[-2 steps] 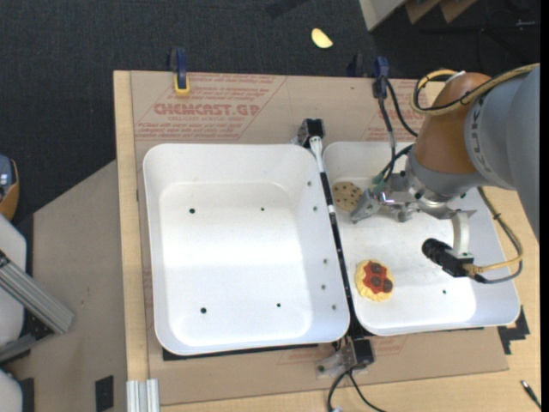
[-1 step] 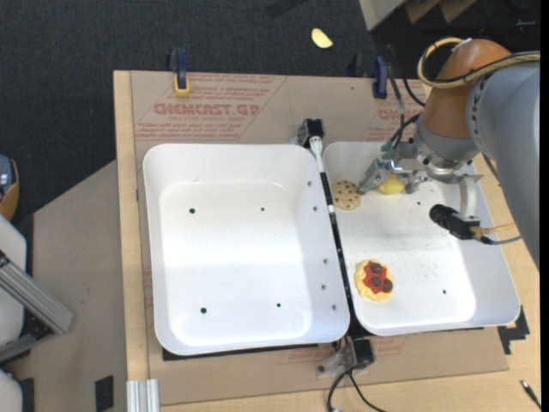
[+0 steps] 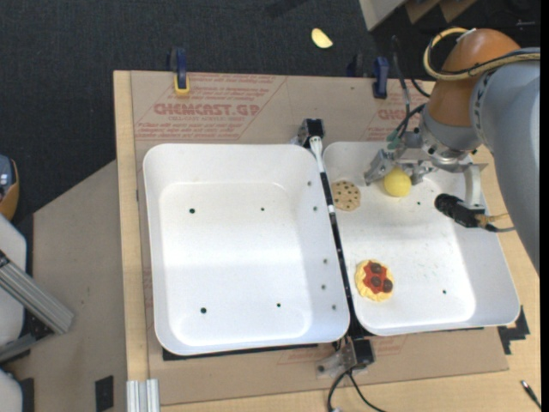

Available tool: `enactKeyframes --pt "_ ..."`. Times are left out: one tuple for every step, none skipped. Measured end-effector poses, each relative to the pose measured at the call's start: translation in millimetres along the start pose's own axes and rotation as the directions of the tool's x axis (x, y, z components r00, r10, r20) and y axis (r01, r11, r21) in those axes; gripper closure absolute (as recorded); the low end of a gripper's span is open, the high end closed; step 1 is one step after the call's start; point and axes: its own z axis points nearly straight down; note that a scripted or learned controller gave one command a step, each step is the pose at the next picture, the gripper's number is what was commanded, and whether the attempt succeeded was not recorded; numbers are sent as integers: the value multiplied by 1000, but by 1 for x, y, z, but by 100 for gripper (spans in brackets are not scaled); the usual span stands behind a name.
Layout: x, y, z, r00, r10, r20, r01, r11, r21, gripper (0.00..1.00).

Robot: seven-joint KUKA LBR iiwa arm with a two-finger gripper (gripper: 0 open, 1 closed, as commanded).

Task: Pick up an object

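The hand (image 3: 396, 175) is clenched around a yellow ball (image 3: 396, 184) in the right bin (image 3: 446, 256).

A dark charcoal carpeted floor (image 3: 103, 24) fills the upper and left parts of the frame. On it stands a bench topped with a brown cardboard-like sheet (image 3: 257, 101) printed with red lettering, running from the upper centre down to the bottom edge. Two small blue clamps (image 3: 179, 61) (image 3: 380, 74) grip its far edge, one at upper centre-left and one at upper centre-right. A small pale yellow scrap (image 3: 322, 38) lies on the carpet near the top centre. A silver aluminium rail (image 3: 34, 294) slants across the lower left corner. The light is even and bright.
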Motion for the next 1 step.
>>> enactKeyframes --pt "1 0 -11 1000 -1 1 1 1000 -2 100"
